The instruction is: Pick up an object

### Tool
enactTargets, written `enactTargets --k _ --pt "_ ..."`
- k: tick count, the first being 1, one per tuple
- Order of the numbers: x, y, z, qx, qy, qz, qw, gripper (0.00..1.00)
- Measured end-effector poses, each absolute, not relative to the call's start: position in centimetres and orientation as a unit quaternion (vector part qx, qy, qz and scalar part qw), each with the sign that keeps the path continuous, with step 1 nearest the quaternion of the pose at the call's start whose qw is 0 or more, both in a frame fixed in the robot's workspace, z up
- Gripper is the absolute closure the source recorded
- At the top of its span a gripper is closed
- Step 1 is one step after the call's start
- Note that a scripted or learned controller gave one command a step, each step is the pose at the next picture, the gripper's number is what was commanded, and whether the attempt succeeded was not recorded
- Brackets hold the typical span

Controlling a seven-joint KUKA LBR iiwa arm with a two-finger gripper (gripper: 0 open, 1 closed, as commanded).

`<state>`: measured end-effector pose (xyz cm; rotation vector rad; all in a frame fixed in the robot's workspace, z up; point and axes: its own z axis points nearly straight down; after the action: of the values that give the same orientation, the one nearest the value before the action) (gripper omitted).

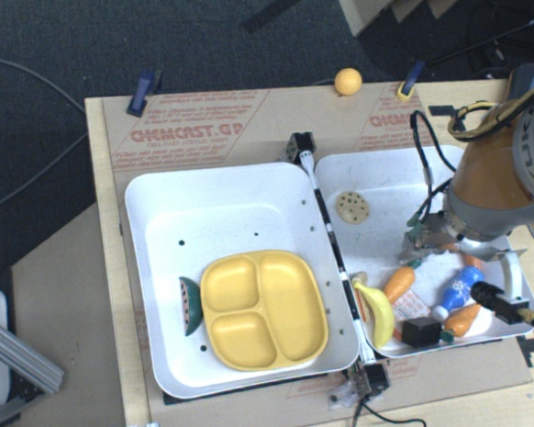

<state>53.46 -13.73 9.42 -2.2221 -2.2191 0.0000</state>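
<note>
Fingers of the gripper (420,241) are too blurred to read, perhaps parted, I cannot tell; they hang in the right bin (374,167) above the carrot (399,283).

Two bins (151,263), one plate (261,310), one banana (378,312)

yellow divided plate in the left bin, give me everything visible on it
The yellow plate is a rounded-square tray that looks like matte plastic, moulded into three compartments: two smaller ones on its left side and one long one on the right. All three look bare. It lies flat, right way up, turned slightly, in the near half of the left bin, its right edge close to the bin's right wall. A watermelon slice toy sits against its left edge.
</note>
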Motion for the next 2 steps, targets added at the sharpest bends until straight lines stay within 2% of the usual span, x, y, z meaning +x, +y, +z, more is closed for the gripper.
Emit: enactTargets --k 1,2 --pt "53.5 -13.7 9.4 -0.708 -0.707 0.0001 0.001 0.0" --pt "51.4 -10.3 9.0 -0.707 -0.707 0.0003 0.001 0.0"
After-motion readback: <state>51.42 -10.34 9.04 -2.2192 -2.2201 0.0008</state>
